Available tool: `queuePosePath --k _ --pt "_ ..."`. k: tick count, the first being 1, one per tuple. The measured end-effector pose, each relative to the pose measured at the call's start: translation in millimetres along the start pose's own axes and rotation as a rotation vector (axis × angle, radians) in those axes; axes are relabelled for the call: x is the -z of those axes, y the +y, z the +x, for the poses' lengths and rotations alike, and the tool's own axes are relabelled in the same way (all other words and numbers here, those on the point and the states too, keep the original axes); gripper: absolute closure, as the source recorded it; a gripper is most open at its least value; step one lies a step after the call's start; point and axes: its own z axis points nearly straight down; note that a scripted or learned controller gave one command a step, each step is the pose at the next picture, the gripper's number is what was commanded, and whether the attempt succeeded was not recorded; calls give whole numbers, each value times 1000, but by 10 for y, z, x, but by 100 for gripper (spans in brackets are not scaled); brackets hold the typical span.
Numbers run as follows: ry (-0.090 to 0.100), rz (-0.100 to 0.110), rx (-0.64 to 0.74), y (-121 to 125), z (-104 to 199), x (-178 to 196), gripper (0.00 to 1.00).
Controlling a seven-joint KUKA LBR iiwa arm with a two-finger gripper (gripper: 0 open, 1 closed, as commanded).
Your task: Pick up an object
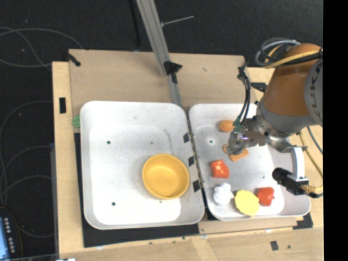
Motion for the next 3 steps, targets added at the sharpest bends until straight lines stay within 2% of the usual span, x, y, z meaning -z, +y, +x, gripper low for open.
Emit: queuePosePath --k 1,2,3 --pt "-1 2 -1 -107 510 -72 100" --pt "0 2 -4 -188 969 6 100" --pt "0 2 0 -134 1507 -81 100"
